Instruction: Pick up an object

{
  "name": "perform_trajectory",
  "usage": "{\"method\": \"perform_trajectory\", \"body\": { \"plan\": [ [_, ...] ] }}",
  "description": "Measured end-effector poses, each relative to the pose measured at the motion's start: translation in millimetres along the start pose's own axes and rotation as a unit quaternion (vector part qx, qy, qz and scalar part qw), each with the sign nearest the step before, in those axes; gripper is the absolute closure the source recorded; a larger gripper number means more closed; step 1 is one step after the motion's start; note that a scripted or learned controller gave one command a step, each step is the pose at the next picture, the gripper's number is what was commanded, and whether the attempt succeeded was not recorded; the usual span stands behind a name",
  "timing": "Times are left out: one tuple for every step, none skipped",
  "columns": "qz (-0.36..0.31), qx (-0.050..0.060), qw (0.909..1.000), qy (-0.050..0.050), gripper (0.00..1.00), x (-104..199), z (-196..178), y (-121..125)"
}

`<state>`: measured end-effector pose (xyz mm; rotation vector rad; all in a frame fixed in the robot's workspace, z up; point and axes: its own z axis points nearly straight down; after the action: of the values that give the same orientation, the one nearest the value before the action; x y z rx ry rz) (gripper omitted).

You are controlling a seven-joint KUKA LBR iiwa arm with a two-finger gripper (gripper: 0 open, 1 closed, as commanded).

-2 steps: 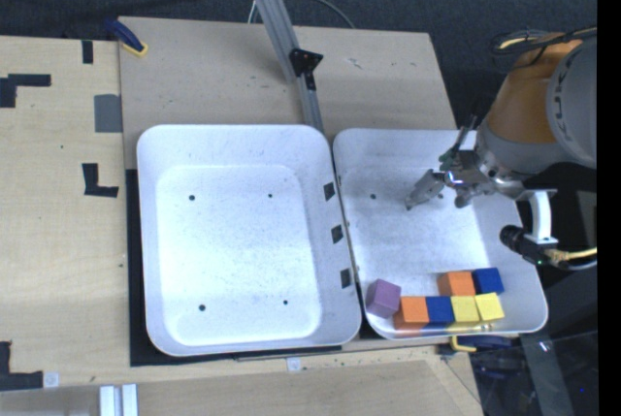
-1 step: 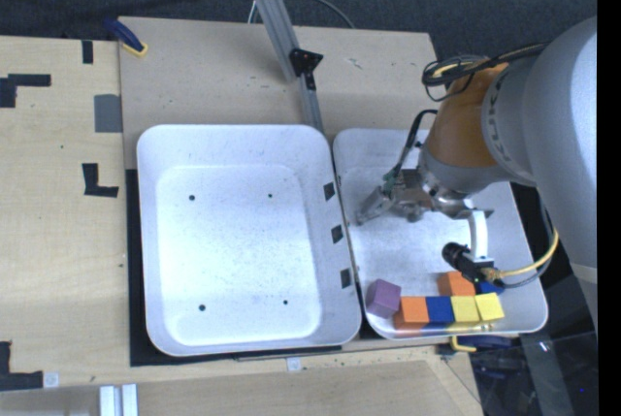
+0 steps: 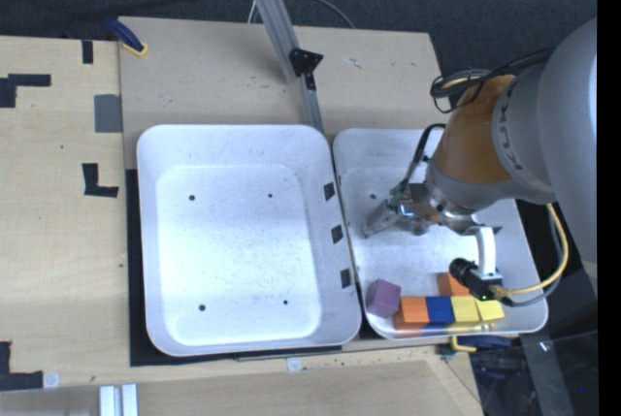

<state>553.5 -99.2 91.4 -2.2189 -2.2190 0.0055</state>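
Observation:
Several small blocks lie in a row along the near edge of the right bin [image 3: 361, 162]: a purple block [image 3: 384, 296], an orange block [image 3: 414, 309], a blue block [image 3: 440, 309] and yellow blocks [image 3: 475, 310]. Another orange block [image 3: 448, 284] sits just behind them, partly covered by a black cable fitting. My gripper [image 3: 384, 218] hangs low over the middle of the right bin, pointing left, well behind the purple block. I see no block at its tip.
The left bin [image 3: 233, 235] shares a raised wall with the right one. A slanted metal pole [image 3: 277, 12] crosses the bench behind the bins. The arm's body and a yellow cable [image 3: 543, 283] cover the right bin's right side.

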Motion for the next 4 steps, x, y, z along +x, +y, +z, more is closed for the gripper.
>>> {"method": "perform_trajectory", "body": {
  "plan": [
    [0.000, -0.001, 1.0000, 0.000, 0.00, -11.2, -0.1, -10.1],
    [-0.001, -0.001, 1.0000, 0.001, 1.00, -9.6, -9.7, -9.5],
    [-0.003, -0.005, 1.0000, 0.001, 1.00, 40.5, -104.5, -27.7],
    [-0.001, -0.002, 1.0000, 0.000, 0.00, 38.3, -100.0, -29.2]
  ]
}}
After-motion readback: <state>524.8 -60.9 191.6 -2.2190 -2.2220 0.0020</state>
